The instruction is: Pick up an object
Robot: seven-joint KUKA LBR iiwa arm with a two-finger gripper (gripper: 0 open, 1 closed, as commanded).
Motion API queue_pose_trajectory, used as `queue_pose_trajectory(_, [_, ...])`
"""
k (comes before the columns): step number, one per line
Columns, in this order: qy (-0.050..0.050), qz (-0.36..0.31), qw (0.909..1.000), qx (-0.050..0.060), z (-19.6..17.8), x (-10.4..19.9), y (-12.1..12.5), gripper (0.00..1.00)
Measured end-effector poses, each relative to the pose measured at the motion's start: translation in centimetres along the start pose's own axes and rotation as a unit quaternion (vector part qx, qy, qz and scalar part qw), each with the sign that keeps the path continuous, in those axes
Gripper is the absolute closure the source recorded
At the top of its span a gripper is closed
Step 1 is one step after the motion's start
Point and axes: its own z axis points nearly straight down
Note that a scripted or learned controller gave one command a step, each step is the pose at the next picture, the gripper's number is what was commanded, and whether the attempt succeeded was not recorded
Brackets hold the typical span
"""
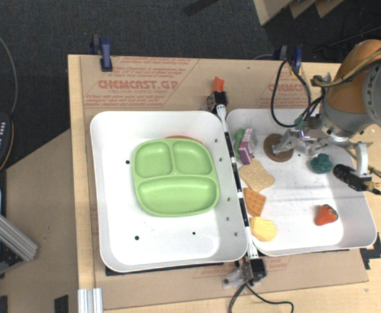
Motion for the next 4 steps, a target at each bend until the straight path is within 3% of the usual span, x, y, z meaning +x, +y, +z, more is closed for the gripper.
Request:
queue_pose_trajectory(1, [-0.001,-0.003,1.0000,-0.005,-0.1,1.0,4.1,0.00])
queue_pose_trajectory(2, [-0.001,0.000,1.0000,-0.003,-0.2,-2.1,-2.0,0.00])
queue_pose_trajectory(4, [-0.001,-0.001,1.0000,-0.004,-0.2,-2.2,-3.4,0.00])
